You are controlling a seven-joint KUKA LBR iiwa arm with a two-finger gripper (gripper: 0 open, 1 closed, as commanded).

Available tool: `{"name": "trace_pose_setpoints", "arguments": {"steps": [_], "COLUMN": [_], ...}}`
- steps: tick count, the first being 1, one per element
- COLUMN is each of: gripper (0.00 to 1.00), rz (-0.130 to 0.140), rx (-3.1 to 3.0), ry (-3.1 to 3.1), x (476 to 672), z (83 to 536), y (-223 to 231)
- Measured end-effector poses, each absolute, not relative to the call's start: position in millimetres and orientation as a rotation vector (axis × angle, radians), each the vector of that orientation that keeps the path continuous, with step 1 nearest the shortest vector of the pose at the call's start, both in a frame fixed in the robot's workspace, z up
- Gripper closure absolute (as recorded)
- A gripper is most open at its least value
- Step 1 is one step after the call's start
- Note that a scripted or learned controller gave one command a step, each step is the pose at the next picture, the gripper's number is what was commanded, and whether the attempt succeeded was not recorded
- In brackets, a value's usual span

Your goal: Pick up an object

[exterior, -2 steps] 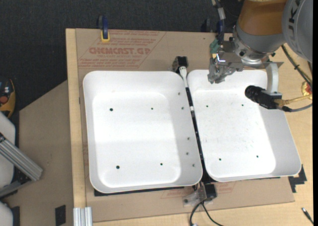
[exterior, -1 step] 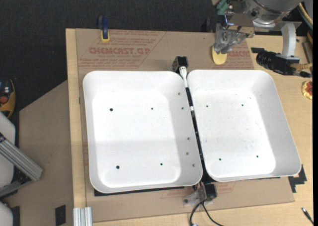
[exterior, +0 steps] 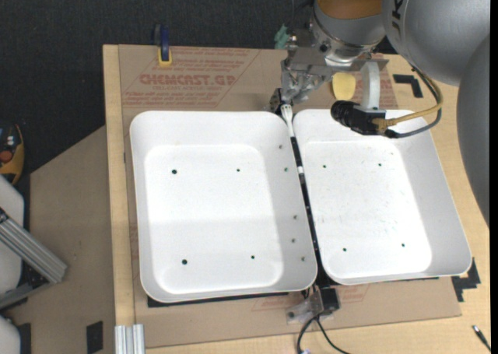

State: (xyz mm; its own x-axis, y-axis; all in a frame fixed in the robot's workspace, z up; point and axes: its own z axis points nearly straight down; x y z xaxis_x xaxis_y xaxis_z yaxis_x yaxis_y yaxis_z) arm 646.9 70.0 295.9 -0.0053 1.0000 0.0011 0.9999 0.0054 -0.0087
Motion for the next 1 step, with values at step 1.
{"name": "trace_pose_setpoints", "arguments": {"steps": [1], "gripper": [1.0], "rz": [-0.004], "rx": [-2.228], "ry": [-2.221], "x": [643.5], "z": [330.4], "y": [26.9]}}
